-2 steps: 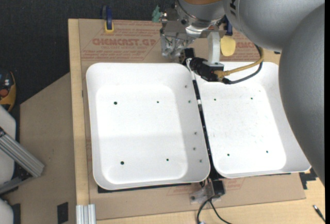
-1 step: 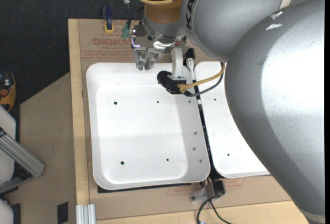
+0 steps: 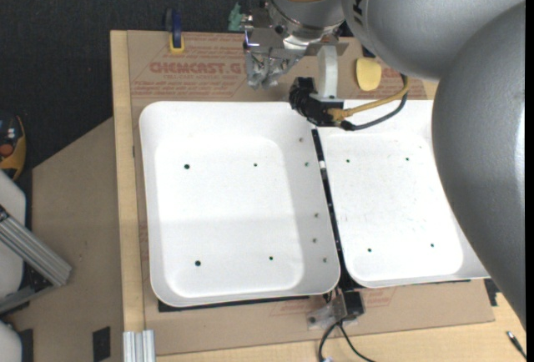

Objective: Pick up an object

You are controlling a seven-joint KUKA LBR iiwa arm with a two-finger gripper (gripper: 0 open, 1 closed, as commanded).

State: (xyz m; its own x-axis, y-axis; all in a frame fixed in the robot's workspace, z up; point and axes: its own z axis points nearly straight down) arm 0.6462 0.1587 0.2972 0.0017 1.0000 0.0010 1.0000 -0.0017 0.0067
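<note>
- Presently listed, arm: grey, orange band above the wrist, reaching in from the right across the back of the scene.
- Gripper (image 3: 264,72): poised over the brown counter (image 3: 200,72), just behind the back rim of the left bin (image 3: 217,202). How wide it stands cannot be told, as the tip is small and blurred. Nothing is seen in its hold.
- Left bin: shallow, white, rounded corners, a few small dark dots on its floor.
- Right bin (image 3: 392,218): same make, touching the left one along a dark seam, its right side covered by the arm.
- Candidate object, pale yellow piece (image 3: 367,73): lies behind the back rim of the right bin, on the counter and not in either bin. It is well to the right of the gripper and tucked under the arm's edge. What it is cannot be told.
- Handling, as a judgement: small and rounded, so likely light. It may be soft or smooth, so it could squash or slip. Best taken across its narrower width, at the middle.
- Blue clamp (image 3: 173,18): at the counter's back left edge, well apart from the bins.
</note>
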